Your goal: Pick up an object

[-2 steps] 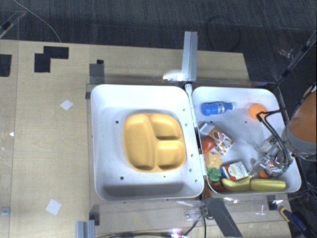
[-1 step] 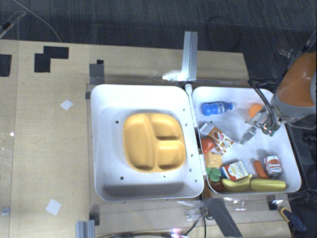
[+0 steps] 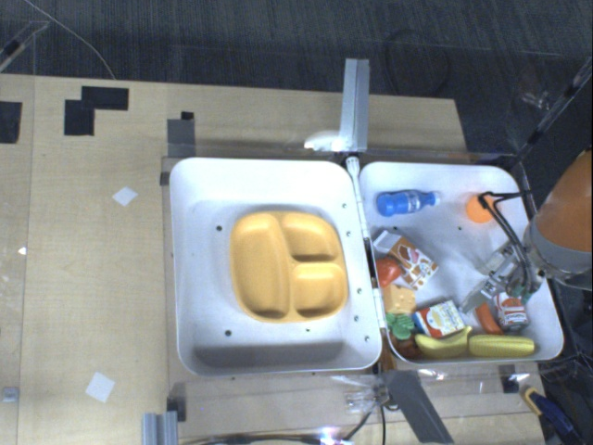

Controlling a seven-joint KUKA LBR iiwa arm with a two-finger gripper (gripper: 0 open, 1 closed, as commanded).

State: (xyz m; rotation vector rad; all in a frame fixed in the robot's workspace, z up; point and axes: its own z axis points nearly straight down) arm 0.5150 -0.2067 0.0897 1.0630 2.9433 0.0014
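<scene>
A: Target status? Task just says pick up an object.

B: Candidates all sit in the right bin point(image 3: 460, 182). The end effector point(image 3: 505, 276) is low over that bin's right side, right by a small can point(image 3: 511, 311) with a red label. My guess is that's the pick, but nothing is visibly between the fingers.

A: Clenched or released?

B: Can't tell. Wrist and cabling clutter that spot; the tips blur into the bin floor.

A: What else is around it?

B: Yellow banana point(image 3: 501, 345) along the near wall, just below the can. Left of that a yellow-green toy point(image 3: 441, 344) and a small carton point(image 3: 443, 318). Snack packet point(image 3: 410, 261) and a red piece point(image 3: 389, 272) near the divider. Blue bottle point(image 3: 405, 201) lies on its side at the far end, an orange ball point(image 3: 478, 209) to its right.

A: Why the pile-up at the near end?

B: Looks like loose items dumped and settled there. Crowding is the risk: can touches or nearly touches its neighbours.

A: Left bin?

B: Left bin point(image 3: 199, 276) has a yellow divided tray point(image 3: 286, 265), flat, centred.

A: Surroundings?

B: Light wood bench point(image 3: 83, 276), black tape marks at the far left, dark carpet point(image 3: 278, 17) beyond.
</scene>
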